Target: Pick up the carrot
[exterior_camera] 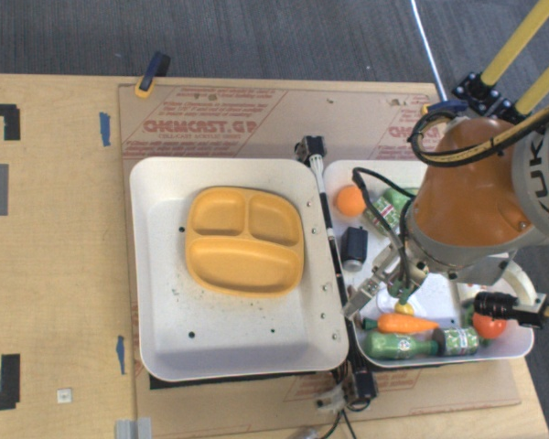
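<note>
Carrot [408, 324] sits right under my gripper [384, 286], jaws spread and empty, so I should drop straight down, clear of the green bottle [404, 344]

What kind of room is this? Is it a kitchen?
Probably not a kitchen but a robot test bench: a grey and orange robot arm reaches over two white bins, holding a yellow divided plate, a toy carrot and bottles.
</note>
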You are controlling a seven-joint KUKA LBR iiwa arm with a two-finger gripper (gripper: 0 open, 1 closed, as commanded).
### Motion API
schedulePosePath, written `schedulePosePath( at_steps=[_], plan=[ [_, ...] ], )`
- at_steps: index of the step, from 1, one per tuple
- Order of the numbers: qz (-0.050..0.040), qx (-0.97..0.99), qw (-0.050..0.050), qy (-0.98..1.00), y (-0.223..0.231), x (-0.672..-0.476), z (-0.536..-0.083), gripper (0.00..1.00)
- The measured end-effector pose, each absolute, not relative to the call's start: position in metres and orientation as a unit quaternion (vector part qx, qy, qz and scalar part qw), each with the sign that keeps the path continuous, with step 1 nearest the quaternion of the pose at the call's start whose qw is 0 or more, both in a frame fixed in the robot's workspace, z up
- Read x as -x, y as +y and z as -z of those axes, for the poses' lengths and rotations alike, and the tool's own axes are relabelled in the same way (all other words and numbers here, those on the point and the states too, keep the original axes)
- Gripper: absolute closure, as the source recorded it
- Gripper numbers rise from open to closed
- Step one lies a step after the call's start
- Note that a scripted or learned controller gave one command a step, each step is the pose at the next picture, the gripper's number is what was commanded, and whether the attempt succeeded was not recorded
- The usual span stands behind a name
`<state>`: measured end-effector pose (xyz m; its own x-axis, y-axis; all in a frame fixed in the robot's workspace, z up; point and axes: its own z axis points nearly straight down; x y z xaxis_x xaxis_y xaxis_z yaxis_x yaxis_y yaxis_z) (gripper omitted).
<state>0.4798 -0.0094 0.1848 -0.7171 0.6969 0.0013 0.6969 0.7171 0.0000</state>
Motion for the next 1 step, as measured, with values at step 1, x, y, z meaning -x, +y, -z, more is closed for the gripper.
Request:
schedulePosePath(
  at_steps=[1],
  plan=[
    [0.0001,0.276,0.001,-0.961,0.0198,-0.4795,-0.1847,0.00]
  ],
)
